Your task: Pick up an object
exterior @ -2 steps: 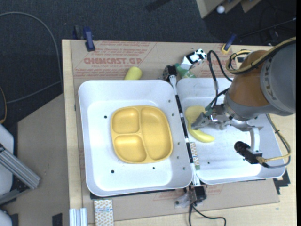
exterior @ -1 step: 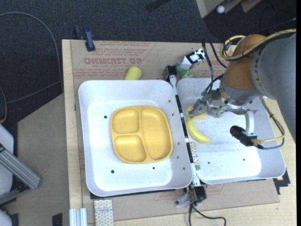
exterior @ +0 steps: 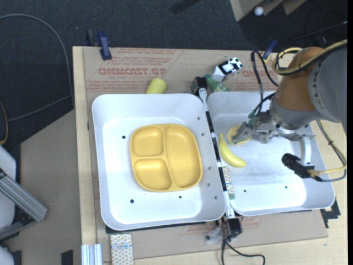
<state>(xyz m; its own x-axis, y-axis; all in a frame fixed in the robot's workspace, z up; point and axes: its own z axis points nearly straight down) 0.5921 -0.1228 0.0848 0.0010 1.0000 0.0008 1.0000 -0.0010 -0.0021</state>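
Beside claw (exterior: pixel 246 133), banana (exterior: pixel 230 154) near bin wall (exterior: pixel 216 148)

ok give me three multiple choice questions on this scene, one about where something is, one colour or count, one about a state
1. Where does the banana lie?
A. in the left bin, on the plate
B. in the right bin, near its left wall
C. on the cardboard outside the bins

2. How many compartments does the yellow plate have?
A. two
B. three
C. five

3. How does the yellow plate sit?
A. flat and right way up in the left bin
B. upside down
C. propped on its edge against the bin wall

Answers:
1 B: the banana rests on the floor of the right bin, close to the divider, with the gripper at its upper end.
2 B: two compartments on the plate's left side and one long one on its right show as hollows.
3 A: the hollows face up and the plate lies level.
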